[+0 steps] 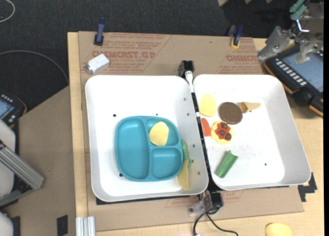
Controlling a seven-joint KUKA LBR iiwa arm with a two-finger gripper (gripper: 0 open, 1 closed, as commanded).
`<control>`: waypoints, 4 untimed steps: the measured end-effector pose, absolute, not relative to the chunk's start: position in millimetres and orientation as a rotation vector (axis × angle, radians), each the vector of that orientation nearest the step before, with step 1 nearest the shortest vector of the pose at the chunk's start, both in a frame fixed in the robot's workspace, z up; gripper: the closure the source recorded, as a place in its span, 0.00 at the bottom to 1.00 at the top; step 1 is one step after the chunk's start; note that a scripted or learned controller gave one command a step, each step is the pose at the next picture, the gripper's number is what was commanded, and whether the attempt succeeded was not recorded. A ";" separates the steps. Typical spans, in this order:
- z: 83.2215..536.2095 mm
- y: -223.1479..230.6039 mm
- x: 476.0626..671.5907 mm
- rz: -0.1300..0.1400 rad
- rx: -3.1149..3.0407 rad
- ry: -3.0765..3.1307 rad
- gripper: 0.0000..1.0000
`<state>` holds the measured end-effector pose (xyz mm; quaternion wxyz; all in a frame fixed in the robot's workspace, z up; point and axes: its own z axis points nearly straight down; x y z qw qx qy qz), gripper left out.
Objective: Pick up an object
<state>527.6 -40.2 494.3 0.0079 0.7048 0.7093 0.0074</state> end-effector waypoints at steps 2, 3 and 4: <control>300.1 -14.8 511.4 0.003 2.221 2.219 1.00; 360.7 69.4 517.6 0.012 2.208 2.230 1.00; 393.5 45.2 484.4 0.005 2.221 2.217 1.00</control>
